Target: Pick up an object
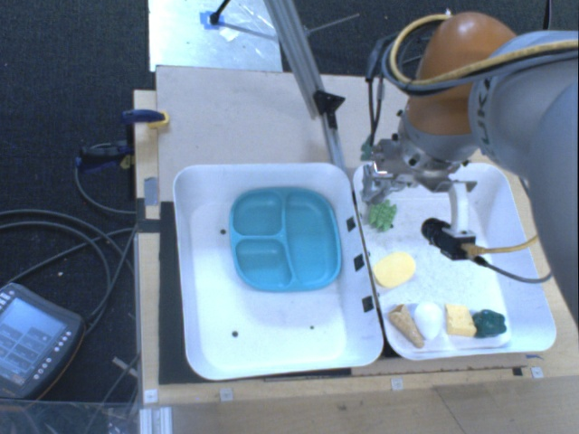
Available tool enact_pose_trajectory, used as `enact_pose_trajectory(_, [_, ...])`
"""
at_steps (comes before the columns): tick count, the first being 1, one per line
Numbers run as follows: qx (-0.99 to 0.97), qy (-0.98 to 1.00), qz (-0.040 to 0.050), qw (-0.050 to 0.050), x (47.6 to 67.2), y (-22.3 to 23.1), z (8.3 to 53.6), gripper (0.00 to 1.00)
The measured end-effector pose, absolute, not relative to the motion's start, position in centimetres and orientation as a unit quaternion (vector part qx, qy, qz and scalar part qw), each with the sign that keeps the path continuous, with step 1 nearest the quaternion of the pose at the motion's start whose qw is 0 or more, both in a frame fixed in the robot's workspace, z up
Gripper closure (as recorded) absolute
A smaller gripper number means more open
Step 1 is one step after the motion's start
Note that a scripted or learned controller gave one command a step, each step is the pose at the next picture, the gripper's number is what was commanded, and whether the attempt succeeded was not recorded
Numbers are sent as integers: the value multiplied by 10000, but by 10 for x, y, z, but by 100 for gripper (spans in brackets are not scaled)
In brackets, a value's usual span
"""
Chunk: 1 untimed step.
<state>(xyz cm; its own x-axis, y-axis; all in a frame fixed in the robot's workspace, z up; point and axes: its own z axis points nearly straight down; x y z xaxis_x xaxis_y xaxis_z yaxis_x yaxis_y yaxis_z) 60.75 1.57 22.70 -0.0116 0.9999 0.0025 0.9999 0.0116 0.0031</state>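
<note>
My gripper (pixel 378 193) hangs over the far left corner of the right bin (pixel 536 289), close to the wall between the two bins. A small green leafy piece (pixel 382 215) lies on the bin floor directly below it, and I cannot tell whether they touch. A yellow rounded piece (pixel 395 268) rests further forward. Along the bin's front edge sit a tan cone (pixel 406 325), a white egg shape (pixel 428 317), a yellow block (pixel 460 320) and a dark green piece (pixel 489 322).
The left bin (pixel 194 269) holds a blue divided plate (pixel 285 240). A black fitting with a yellow cable (pixel 448 238) hangs from the arm over the right bin. A slanted metal pole (pixel 298 52) crosses the bench at the back.
</note>
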Motion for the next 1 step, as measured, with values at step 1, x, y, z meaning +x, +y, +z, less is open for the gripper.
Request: enact_pose_trajectory(1, [7030,7112,27,4,625,71,239,100])
